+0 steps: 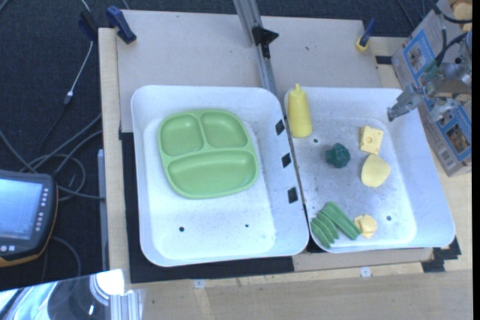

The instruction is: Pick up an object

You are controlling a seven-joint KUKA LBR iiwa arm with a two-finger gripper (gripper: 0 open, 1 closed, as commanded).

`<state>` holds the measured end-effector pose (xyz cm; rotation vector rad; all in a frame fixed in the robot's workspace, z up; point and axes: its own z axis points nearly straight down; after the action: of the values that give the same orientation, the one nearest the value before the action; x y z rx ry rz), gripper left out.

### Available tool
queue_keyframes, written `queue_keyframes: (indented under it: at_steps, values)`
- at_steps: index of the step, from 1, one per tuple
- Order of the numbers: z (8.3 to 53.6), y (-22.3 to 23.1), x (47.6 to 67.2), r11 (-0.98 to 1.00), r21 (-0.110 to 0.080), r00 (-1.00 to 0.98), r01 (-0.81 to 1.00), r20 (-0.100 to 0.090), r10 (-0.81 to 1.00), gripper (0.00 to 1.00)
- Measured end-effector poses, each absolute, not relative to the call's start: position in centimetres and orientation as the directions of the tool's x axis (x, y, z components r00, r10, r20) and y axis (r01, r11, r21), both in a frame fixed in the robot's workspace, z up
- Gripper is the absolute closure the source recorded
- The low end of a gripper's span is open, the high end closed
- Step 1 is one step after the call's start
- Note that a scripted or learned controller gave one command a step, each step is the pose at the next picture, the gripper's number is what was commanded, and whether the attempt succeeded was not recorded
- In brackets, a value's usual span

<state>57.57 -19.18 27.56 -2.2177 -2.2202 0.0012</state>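
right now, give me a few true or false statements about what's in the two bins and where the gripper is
1. The green divided plate lies in the left bin. True.
2. The yellow bottle lies at the near edge of the right bin. False: it lies at the far left corner, by the divider.
3. The gripper holds the dark green piece. False: that piece lies on the bin floor, apart from the gripper, which is over the right bin's far right edge.
4. The green pea pods lie near the right bin's near edge. True.
5. The plate holds the yellow pieces. False: its compartments hold nothing; the yellow pieces are in the right bin.
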Motion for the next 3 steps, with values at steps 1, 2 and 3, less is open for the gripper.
queue_keyframes:
  at_steps: [1, 2, 3]
  values:
    - [27.6, -19.2, 57.6, 0.001, -0.003, -0.001, 1.000, 0.002, 1.000, 0.00]
    - [23.2, -19.2, 58.0, 0.000, -0.006, 0.000, 1.000, 0.002, 1.000, 0.00]
    - [18.7, -19.3, 58.6, 0.001, -0.007, -0.001, 1.000, 0.002, 1.000, 0.00]
